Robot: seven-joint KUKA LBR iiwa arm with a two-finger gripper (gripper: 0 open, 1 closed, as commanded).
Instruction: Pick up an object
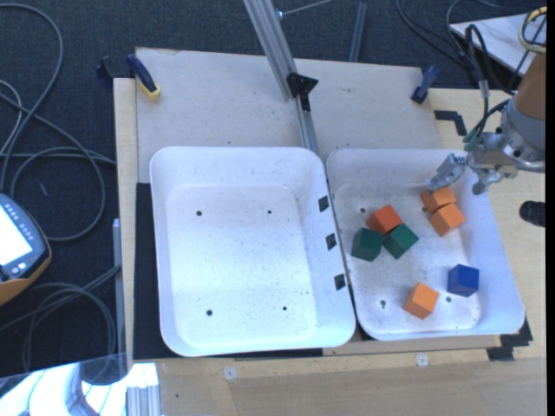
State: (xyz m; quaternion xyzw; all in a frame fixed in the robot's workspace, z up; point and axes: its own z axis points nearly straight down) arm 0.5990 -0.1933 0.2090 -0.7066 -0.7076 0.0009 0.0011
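Overhead, arm reaching from the right, gripper (463,174) low over the right bin (494,258), fingers seemingly spread, nothing between.

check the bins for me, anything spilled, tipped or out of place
Nothing stands out. All the blocks lie inside the right bin: three orange, two green and a blue block, none over the rim. The two green blocks touch each other. The hand hovers by the bin's far right corner.
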